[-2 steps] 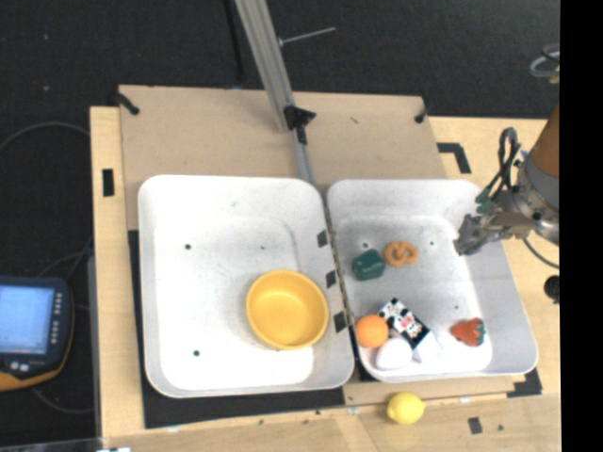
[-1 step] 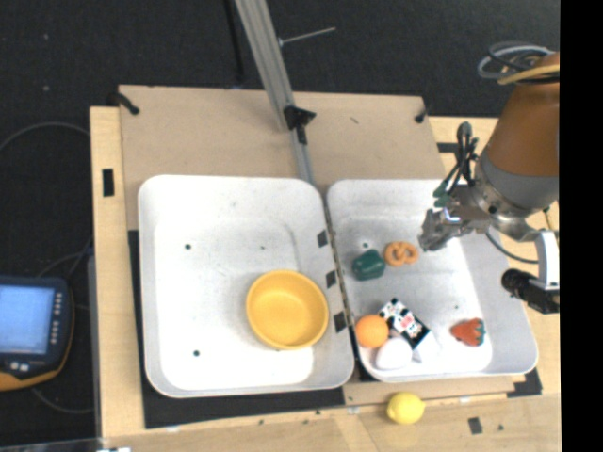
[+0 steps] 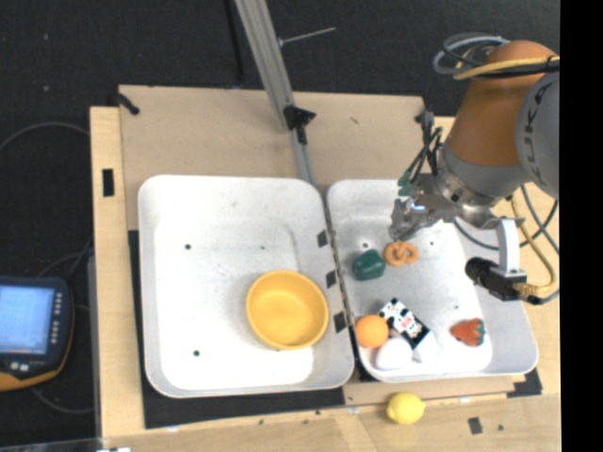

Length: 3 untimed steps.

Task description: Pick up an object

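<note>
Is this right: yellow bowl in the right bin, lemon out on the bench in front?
Not quite. The camera view shows the yellow bowl in the left bin, not the right bin. The lemon does lie on the bench in front.

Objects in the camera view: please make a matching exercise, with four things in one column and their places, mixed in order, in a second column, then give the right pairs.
Things:
1. yellow bowl
2. lemon
3. red strawberry toy
4. orange pretzel-shaped toy

Places:
A. on the bench, outside both bins, in front of the right bin
B. in the left bin, near its right edge
C. in the right bin, just below the hand
D. in the right bin, near its right front corner

Pairs: 1-B, 2-A, 3-D, 4-C
</note>
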Available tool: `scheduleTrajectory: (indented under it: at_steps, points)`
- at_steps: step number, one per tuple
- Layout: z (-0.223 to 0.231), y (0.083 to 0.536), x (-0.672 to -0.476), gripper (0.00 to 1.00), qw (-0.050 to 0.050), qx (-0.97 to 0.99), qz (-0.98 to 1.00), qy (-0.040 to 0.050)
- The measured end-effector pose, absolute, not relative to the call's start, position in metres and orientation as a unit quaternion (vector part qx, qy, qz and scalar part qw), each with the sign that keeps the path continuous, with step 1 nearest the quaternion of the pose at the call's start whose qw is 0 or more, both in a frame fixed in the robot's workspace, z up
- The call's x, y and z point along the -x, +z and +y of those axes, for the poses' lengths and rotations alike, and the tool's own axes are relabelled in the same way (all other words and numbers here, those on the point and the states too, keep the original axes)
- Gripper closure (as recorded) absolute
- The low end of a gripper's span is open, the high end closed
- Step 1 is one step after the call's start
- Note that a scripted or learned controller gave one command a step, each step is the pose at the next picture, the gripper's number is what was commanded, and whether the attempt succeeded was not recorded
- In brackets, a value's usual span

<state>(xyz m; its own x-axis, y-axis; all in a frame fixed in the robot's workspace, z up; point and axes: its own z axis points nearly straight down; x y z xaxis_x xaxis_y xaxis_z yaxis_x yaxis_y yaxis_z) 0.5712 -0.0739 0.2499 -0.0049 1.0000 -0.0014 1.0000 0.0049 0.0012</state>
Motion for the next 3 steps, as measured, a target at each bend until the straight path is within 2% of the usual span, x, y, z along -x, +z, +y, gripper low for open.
scheduleTrajectory:
  at_steps: [1, 2, 3]
  points:
    - [-0.025, 0.241, -0.593, 1.0, 0.001, -0.705, 0.709, 0.0002]
    - [0.022, 0.231, -0.606, 1.0, 0.001, -0.706, 0.708, -0.0004]
    - [0.075, 0.244, -0.62, 1.0, 0.0, -0.704, 0.71, 0.0018]
